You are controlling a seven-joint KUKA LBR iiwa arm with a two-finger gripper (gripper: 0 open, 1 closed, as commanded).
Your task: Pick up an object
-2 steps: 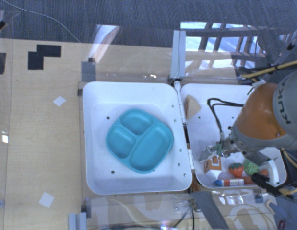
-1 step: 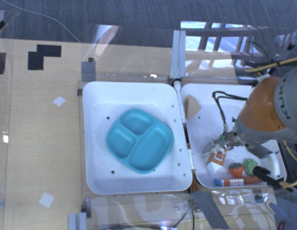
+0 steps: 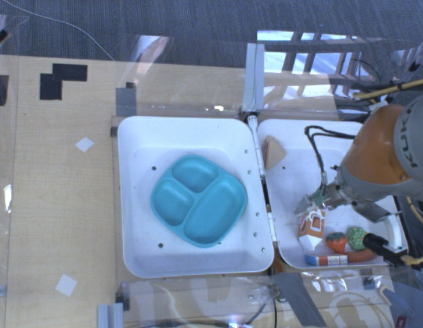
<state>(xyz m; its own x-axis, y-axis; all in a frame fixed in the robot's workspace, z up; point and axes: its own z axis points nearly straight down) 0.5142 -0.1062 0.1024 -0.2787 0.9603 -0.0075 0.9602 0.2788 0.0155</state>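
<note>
My gripper (image 3: 320, 199) hangs low in the right bin (image 3: 293, 176), under the arm's orange band (image 3: 376, 157). Directly below it in the view stands a small orange and white carton (image 3: 311, 227), touching or nearly touching the gripper's tip. To the carton's right lie a red tomato-like toy (image 3: 336, 242), a green piece (image 3: 356, 236) and a reddish sausage (image 3: 361, 255). A white tube with a blue and a red end (image 3: 326, 259) lies along the bin's front wall. A tan wedge (image 3: 273, 152) rests at the bin's far left corner.
The left bin (image 3: 136, 156) holds a blue divided plate (image 3: 199, 199) at its middle. A black cable (image 3: 319, 145) loops across the right bin's back. Metal brackets stand behind and in front of the bins.
</note>
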